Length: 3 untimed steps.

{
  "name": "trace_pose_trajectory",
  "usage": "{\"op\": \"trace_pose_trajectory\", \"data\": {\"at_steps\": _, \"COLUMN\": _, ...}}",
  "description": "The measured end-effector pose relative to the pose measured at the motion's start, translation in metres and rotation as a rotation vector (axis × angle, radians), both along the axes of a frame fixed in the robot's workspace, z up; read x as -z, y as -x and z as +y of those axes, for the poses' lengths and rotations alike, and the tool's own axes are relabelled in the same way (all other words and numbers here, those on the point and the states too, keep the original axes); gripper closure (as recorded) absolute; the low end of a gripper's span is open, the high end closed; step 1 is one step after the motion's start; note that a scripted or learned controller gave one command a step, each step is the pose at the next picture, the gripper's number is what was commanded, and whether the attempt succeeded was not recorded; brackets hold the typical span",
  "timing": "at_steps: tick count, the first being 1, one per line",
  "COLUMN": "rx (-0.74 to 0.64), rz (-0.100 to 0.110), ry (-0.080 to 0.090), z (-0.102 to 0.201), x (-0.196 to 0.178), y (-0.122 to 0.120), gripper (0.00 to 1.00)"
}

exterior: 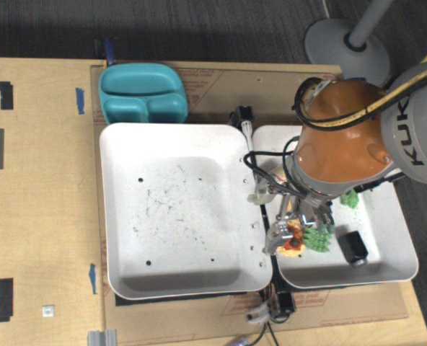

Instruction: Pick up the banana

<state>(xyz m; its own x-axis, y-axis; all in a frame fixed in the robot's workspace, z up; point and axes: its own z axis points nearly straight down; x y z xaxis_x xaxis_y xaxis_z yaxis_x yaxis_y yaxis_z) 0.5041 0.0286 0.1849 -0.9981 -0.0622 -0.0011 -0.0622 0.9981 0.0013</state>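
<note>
Gripper [289, 229] hangs low over the near-left corner of the right bin [386, 269]; whether it is spread or closed, or gripping anything, cannot be told from this view. Going left to right: the left bin [127, 150] lies bare, then comes the gripper. Just below its tip sits a small orange-yellow piece [293, 242], possibly the banana, though too hidden to be sure and its long axis unreadable. Touching on the right is a green toy [317, 238], then a black block [353, 246].
</note>
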Motion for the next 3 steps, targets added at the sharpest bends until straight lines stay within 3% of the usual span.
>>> {"op": "trace_pose_trajectory", "data": {"at_steps": 1, "rx": 0.002, "rz": -0.003, "ry": 0.002, "z": -0.102, "x": -0.193, "y": 0.001, "gripper": 0.00}}
{"op": "trace_pose_trajectory", "data": {"at_steps": 2, "rx": 0.029, "rz": -0.002, "ry": 0.000, "z": -0.059, "x": -0.056, "y": 0.019, "gripper": 0.00}}
{"op": "trace_pose_trajectory", "data": {"at_steps": 3, "rx": 0.120, "rz": -0.001, "ry": 0.000, "z": 0.000, "x": 0.000, "y": 0.019, "gripper": 0.00}}
